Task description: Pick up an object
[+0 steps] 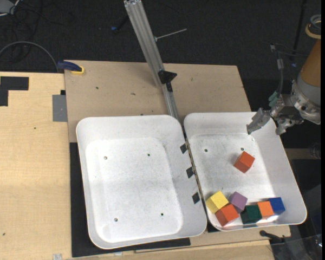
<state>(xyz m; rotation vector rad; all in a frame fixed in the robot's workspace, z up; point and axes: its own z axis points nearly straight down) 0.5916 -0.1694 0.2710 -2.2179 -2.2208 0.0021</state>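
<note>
Mostly small, matte cubes (pixel 244 162)

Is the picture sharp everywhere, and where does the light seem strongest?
In the camera view the bins are brightly lit; the left bin nearly washes out, its near part shaded. The lone red-orange cube is crisp with a small shadow beside it. The gripper looks slightly soft, and the background above the bench is dark.

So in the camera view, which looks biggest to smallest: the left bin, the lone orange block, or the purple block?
1. Left bin, by far.
2. Lone orange block.
3. Purple block, though partly tucked among others, so the block ranking is unsure.
</note>
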